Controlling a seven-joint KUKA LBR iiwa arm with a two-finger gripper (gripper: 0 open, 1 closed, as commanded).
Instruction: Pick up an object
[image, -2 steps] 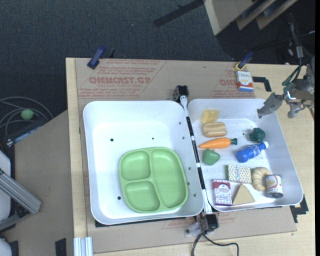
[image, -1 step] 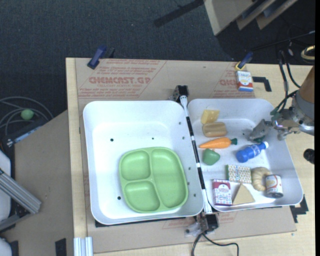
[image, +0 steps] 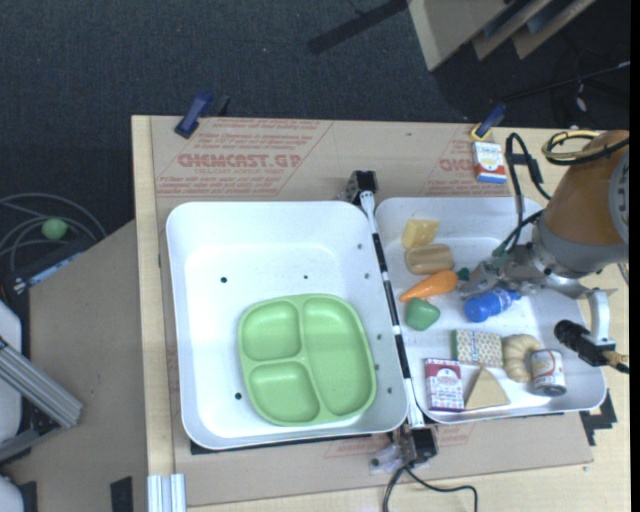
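- So far nothing looks lifted: the food items lie in the right bin (image: 590, 405), among them a carrot (image: 430, 286) and a blue object (image: 490, 304).
- Gripper (image: 503, 274) hangs low just above the blue object; whether it grasps anything cannot be told.
- Left bin (image: 200, 240) holds a green divided plate (image: 304, 357).

Blue object (image: 490, 304) in right bin (image: 590, 400)

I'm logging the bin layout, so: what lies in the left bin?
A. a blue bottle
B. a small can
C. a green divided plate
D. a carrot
C: the green divided plate lies alone in the left bin, while the food items crowd the right bin.
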